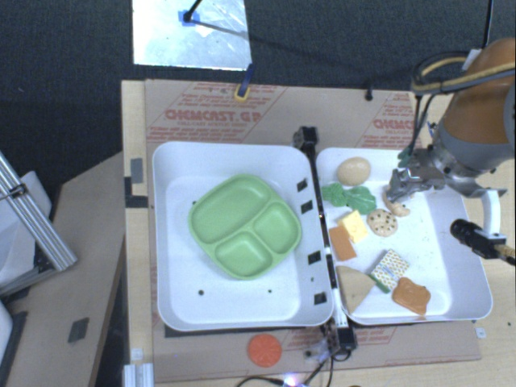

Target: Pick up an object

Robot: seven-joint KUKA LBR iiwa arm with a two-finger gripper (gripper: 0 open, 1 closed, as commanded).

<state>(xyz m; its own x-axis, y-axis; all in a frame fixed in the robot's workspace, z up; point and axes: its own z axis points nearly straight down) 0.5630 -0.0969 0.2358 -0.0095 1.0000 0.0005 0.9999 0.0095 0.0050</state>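
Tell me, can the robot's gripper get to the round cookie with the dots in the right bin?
Probably yes. The gripper hangs in the right bin, just above the cookie, and nothing covers the cookie's top. The yellow cheese block lies close on one side, so the fingers might bump it.

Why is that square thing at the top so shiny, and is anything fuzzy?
In the camera view, the foil sheet bounces light back as glare; the white bins look bright and evenly lit with faint shadows; the gripper is a bit blurry, while the green plate stays sharp.

grey arm [472,147], orange band, yellow-black cables.
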